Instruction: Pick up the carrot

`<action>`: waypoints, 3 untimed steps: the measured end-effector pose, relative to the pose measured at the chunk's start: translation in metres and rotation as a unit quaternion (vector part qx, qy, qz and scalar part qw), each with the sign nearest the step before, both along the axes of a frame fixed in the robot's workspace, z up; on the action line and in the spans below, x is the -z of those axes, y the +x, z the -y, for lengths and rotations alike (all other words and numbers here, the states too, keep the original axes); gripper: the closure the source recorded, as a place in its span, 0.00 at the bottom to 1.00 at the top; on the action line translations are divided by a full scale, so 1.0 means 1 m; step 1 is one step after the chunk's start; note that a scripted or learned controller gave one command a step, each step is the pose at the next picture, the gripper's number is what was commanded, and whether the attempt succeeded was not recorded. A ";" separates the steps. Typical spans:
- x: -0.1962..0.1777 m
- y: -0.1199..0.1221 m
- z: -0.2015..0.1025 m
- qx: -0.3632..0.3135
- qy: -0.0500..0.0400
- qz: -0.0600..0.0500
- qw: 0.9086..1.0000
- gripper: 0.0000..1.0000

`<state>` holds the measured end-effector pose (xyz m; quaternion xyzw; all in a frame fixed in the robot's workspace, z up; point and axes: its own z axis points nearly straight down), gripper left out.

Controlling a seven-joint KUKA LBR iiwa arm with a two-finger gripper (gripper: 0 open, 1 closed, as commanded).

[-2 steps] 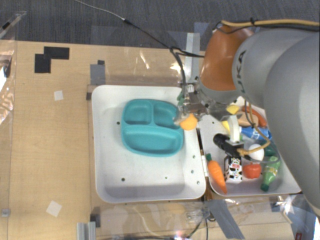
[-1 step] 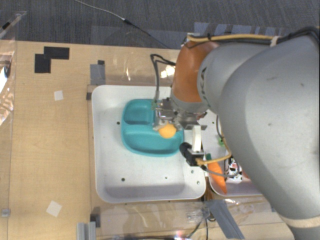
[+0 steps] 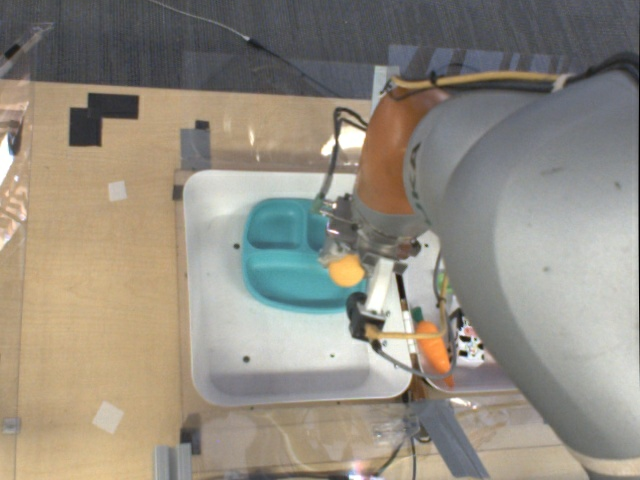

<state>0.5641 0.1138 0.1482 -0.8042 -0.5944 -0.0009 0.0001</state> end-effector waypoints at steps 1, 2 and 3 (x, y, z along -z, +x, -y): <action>-0.037 -0.030 0.014 0.199 0.000 0.000 0.980 1.00; -0.035 -0.075 0.031 0.459 0.000 -0.002 0.889 1.00; -0.088 -0.065 0.102 0.508 0.001 0.002 0.861 1.00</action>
